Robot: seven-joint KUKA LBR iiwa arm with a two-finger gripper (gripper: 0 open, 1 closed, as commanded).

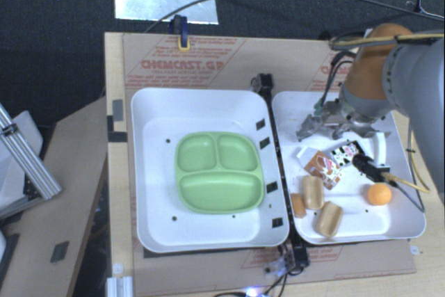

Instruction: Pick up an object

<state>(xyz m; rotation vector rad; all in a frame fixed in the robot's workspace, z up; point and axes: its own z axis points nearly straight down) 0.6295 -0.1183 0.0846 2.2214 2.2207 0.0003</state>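
Note:
The right bin [348,233] holds several small things. An orange ball [379,194] lies near its right side. Two tan bread-like pieces [312,191] [328,219] lie near the front, with a small orange piece [297,204] beside them. An orange and white packet [322,167] lies in the middle, touching a black and white patterned item [343,152]. My gripper [311,126] hangs low over the bin's back left part, just behind the packet, and no item shows in it.
The left bin [156,122] holds a green divided plate [219,172]. A black divider [273,149] with clips runs between the bins. The grey arm [410,80] covers the right bin's back right corner.

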